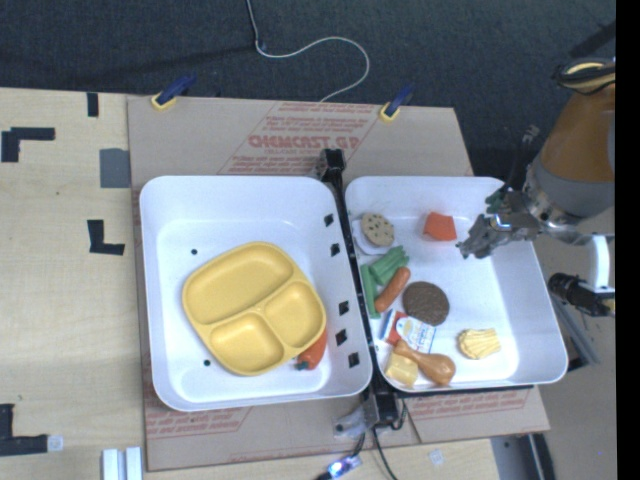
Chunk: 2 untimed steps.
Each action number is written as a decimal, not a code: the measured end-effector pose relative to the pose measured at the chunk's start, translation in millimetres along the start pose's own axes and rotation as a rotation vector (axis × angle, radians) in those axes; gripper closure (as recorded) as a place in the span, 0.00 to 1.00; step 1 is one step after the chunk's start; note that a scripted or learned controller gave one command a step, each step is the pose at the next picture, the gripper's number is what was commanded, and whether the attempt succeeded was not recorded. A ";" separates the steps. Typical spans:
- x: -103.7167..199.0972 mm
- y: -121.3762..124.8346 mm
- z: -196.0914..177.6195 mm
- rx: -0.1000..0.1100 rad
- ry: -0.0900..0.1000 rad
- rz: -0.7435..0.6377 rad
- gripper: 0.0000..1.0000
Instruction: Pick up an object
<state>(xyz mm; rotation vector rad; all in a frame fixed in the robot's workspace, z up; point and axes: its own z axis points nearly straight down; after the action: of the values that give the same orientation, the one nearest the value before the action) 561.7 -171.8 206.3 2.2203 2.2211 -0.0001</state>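
Hand (478, 240) near right bin's (520, 368) edge, perhaps empty.

1. Two white bins: the left bin (165, 268) and the right bin (520, 338).
2. One yellow plate (250, 303) with three compartments.
3. Two round cookies: one pale (377, 229), one dark brown (426, 302).
4. One red block (439, 226).
5. One sausage (391, 288).
6. One green bean bunch (378, 269).
7. One yellow ridged chip (479, 343).
8. One drumstick (432, 365).
9. Two clamps (172, 91) on the cardboard.

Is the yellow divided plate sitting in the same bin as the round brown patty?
No, the yellow divided plastic plate lies in the left white bin, while the round brown patty lies in the right white bin.
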 end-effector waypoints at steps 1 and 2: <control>0.5 0.1 -17.7 0.003 0.001 -0.001 1.00; 45.9 3.6 -20.5 0.004 0.003 -0.005 1.00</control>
<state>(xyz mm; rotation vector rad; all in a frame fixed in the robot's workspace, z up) 565.3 -125.9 226.8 2.2181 2.2308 -0.0014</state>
